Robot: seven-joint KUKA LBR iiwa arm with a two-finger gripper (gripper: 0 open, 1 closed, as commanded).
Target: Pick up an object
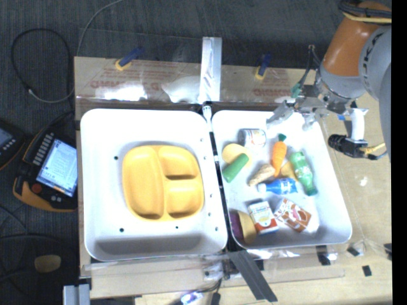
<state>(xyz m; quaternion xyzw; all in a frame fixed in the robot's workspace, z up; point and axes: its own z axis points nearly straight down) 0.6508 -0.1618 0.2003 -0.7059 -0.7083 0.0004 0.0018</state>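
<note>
arm (pixel 356 40): reaching in from the right, orange band up top, wrist tipped down toward the back right corner of the right bin
gripper (pixel 294 111): parked over the back rim of the right bin, above the toys, not touching any
fingers (pixel 278 115): spread apart, nothing between them, one pointing left over the rim, the other just right of it
right bin (pixel 337 199): white, shallow, packed with toy food
can (pixel 253 137): on its side near the back, closest thing to the gripper
carrot (pixel 278 155): orange with a green top, just right of the can, pointing front to back
green bottle (pixel 303 172): lying right of the carrot, near the right wall
blue and white bottle (pixel 280 186): lying flat mid-bin, touching the green one
green cylinder (pixel 234 168): tilted by the left wall, yellow piece (pixel 233 150) right behind it
juice cartons (pixel 280 216): two, side by side at the front
left bin (pixel 102 170): white, touching the right one
yellow divided tray (pixel 163 182): sitting in the middle of the left bin
worktop (pixel 365 189): pale, bare strip right of the bins
handheld pendant (pixel 48 170): on the floor off to the left, screen lit
</note>
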